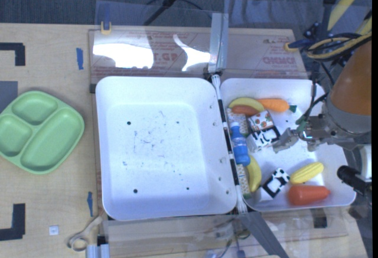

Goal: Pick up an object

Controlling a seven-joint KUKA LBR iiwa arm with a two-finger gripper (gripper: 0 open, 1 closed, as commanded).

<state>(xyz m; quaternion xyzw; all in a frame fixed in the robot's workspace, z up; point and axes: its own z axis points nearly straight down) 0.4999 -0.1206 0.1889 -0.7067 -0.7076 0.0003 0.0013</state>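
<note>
- Toys fill the right bin (307,87): banana (246,104), carrot (273,105), blue bottle (238,144), corn (306,172), red pepper (307,193), black-and-white cube (275,182).
- Fingers (287,141) hang over the bin's middle, beside a patterned box (263,129); how far open, I cannot tell.
- Left bin (112,133) adjoins.
- Green tray (39,131) sits on the surface (47,44), far left.

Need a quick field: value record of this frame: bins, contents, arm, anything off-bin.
left bin: white, bare floor with faint scuff marks
right bin: holds the objects
contents: banana, orange carrot, blue bottle, yellow corn, red pepper, black-and-white block
gripper: above the right bin's middle, finger state unclear
arm: enters from the right
off-bin: green divided tray on the bench, left of both bins
</note>
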